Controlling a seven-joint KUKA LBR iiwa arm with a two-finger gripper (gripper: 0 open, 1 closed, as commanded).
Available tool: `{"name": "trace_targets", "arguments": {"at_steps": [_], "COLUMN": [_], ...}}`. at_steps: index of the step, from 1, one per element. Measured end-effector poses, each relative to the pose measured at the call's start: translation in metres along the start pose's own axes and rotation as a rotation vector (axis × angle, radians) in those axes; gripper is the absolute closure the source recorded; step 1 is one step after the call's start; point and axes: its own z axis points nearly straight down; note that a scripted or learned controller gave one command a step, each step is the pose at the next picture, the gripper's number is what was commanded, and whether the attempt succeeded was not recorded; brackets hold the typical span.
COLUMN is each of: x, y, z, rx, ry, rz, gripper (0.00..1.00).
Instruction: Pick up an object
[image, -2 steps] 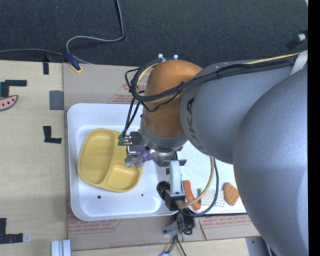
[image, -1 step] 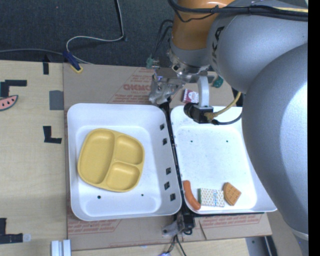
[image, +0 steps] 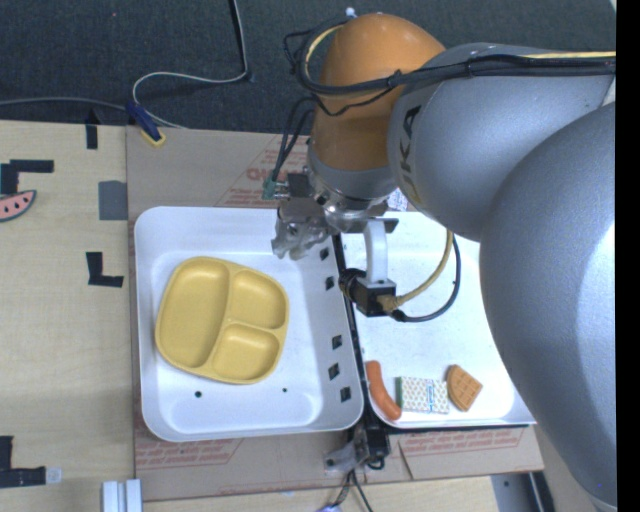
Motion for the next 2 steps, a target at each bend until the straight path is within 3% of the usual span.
{"name": "trace_targets", "arguments": {"at_steps": [1,2], "x": [-0.001,0.076], "y": [0.000,-0.087], "z": [0.000,0.191], "rx": [-0.001,-0.009], "ry": [-0.001,0.003], "rz": [0.001,0.002], "gripper": [0.00,0.00]}}
